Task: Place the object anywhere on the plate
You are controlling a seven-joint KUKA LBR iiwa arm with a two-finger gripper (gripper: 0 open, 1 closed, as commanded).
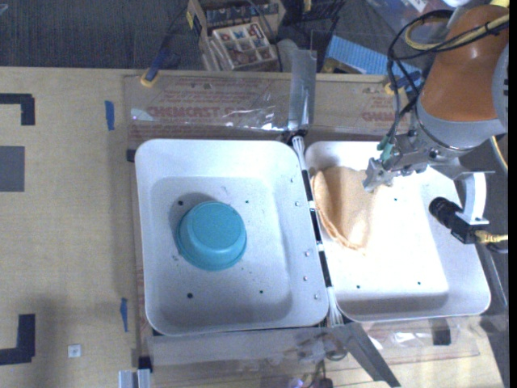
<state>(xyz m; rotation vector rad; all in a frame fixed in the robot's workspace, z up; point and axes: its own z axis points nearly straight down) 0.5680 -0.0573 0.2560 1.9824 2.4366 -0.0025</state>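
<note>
Camera view. 2 white bins side by side. Left bin [161, 168]: 1 blue upturned bowl-like plate [212, 234], left of centre. Right bin [452, 297]: 1 tan, flat, floppy object [343, 208] lying against the left wall, at 9 o'clock within the bin. Gripper [376, 175] poised at the object's 2 o'clock edge; whether it grips cannot be told. Grey arm with orange band [456, 55] at 1 o'clock.

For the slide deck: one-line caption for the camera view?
Gripper over a tan object in the right bin; blue plate in the left bin.
</note>
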